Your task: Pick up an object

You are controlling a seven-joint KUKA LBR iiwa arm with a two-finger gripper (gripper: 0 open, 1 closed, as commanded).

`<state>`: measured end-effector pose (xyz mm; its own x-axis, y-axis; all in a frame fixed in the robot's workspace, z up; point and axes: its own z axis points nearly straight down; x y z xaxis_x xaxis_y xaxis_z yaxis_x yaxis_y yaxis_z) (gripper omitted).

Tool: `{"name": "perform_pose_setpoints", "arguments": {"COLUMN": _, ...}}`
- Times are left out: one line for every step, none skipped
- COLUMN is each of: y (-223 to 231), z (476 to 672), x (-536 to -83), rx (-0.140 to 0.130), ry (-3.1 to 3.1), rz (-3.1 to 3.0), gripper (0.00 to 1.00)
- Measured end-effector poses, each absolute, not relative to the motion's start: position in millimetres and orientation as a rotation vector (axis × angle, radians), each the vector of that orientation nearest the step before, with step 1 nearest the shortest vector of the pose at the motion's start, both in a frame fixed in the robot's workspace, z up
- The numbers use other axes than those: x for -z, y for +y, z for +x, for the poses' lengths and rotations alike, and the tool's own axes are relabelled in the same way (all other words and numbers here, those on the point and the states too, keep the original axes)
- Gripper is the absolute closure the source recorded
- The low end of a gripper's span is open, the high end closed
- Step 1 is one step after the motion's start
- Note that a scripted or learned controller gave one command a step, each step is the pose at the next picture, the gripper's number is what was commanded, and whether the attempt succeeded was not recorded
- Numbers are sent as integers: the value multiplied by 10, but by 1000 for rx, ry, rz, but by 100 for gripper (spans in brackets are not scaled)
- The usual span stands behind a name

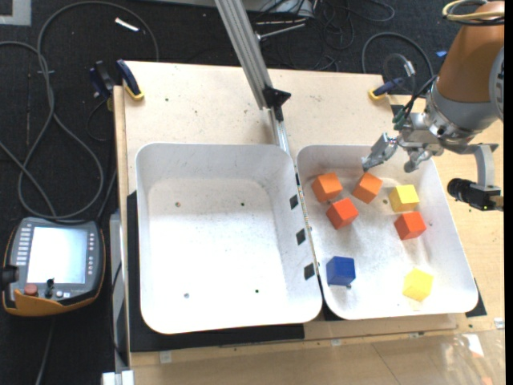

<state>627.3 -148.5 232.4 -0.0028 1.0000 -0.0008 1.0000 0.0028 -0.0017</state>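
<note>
Jaws [397,157] spread wide, nothing between them, poised over the right bin [455,247] near an orange cube [368,188].

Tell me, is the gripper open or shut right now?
Open. The gripper hangs over the right bin with its two fingers spread apart and nothing between them.

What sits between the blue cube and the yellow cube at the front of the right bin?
Nothing: in the camera view, only bare white bin floor separates the blue cube from the front yellow cube.
</note>
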Motion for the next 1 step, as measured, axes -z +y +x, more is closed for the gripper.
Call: {"name": "perform_pose_setpoints", "arguments": {"y": -1500, "z": 6195, "x": -1230, "rx": 14, "ry": -2234, "rz": -2229, "gripper": 0}}
